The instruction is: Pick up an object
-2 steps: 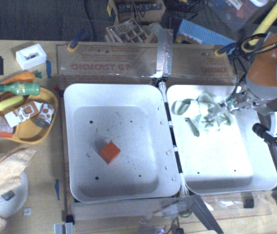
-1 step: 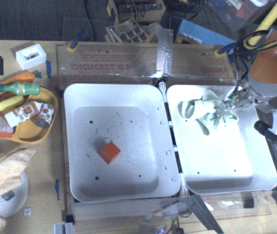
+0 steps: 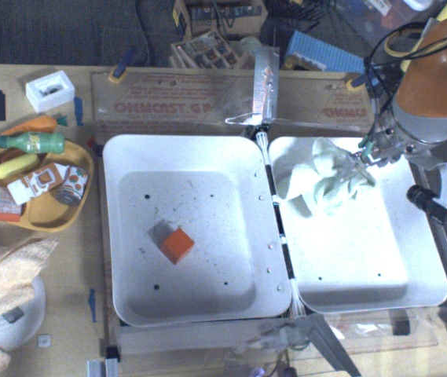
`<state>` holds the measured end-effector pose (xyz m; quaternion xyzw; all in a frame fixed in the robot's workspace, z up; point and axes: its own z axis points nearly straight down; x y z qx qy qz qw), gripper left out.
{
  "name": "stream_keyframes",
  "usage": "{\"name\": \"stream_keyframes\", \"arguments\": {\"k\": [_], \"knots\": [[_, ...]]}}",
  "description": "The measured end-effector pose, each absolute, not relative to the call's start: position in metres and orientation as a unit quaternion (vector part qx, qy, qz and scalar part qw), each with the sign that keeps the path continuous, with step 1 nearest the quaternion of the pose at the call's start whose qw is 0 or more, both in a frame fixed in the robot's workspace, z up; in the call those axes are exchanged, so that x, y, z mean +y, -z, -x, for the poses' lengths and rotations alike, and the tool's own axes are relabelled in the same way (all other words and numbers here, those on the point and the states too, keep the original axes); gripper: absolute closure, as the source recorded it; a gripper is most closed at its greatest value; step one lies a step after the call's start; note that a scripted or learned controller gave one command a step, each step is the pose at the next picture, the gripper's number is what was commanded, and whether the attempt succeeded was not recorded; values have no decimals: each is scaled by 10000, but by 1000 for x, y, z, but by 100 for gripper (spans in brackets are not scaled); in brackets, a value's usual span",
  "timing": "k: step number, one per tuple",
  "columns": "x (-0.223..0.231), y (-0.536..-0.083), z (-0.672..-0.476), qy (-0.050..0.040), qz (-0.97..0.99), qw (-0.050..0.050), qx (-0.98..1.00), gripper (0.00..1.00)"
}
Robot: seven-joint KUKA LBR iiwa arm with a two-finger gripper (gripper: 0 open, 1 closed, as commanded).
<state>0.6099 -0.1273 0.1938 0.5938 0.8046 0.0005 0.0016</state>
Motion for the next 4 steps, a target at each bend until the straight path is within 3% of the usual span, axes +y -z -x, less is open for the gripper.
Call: {"name": "stream_keyframes", "arguments": {"k": [1, 2, 3, 4], "knots": [[-132, -245, -647, -4, -5281, 31, 8492, 100], [-108, -160, -667, -2, -4489, 5, 8936, 100], [-105, -205, -668, -7, -5514, 32, 8342, 100], [-81, -242, -637, 1, -5238, 3, 8519, 100]]}}
